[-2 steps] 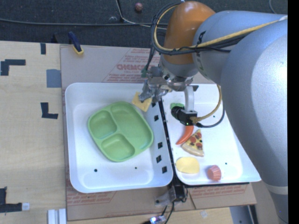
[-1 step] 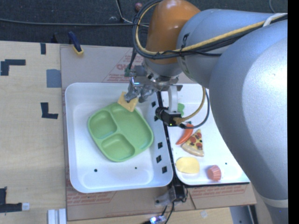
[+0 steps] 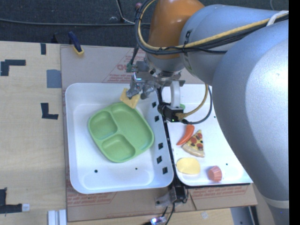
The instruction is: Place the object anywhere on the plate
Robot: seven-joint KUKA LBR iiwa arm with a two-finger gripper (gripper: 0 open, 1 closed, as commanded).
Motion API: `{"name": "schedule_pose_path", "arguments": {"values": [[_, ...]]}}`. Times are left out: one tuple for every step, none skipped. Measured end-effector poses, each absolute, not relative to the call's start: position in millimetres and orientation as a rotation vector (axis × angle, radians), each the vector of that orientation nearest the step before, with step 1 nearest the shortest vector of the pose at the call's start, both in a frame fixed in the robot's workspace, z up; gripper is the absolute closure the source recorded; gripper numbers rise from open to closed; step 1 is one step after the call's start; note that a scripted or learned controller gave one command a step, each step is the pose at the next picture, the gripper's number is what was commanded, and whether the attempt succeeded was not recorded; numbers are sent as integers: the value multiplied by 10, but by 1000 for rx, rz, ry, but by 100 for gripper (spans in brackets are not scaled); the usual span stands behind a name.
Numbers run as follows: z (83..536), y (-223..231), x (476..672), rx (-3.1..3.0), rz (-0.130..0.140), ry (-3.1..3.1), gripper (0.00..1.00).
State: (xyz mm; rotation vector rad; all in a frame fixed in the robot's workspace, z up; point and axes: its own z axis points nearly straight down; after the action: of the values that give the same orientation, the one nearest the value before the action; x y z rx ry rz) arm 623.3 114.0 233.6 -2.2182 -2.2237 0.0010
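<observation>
A: Where was the gripper [image 3: 138, 86]?

B: Over the far edge of the left bin [image 3: 77, 125], its fingers closed on a small yellow object [image 3: 130, 98] that hung at the far rim of the green plate [image 3: 121, 132].

A: And the plate itself?

B: Just below the gripper, toward the camera: three compartments, lying tilted in that bin.

A: What lay farther off?

B: To the gripper's right, in the right bin [image 3: 232, 165], an orange carrot [image 3: 186, 134] touched a pizza slice [image 3: 195, 144]; beyond them a pale yellow piece [image 3: 188, 166] and a small red piece [image 3: 215, 173].

A: Any writing?

B: Red print on the cardboard [image 3: 101, 64] behind the gripper, on the tabletop [image 3: 28, 139], too blurred to read.
</observation>
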Motion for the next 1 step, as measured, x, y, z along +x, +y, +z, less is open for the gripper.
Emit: {"name": "schedule_pose_path", "arguments": {"values": [[2182,1052,6204,-2220,7,-2221,100]]}}
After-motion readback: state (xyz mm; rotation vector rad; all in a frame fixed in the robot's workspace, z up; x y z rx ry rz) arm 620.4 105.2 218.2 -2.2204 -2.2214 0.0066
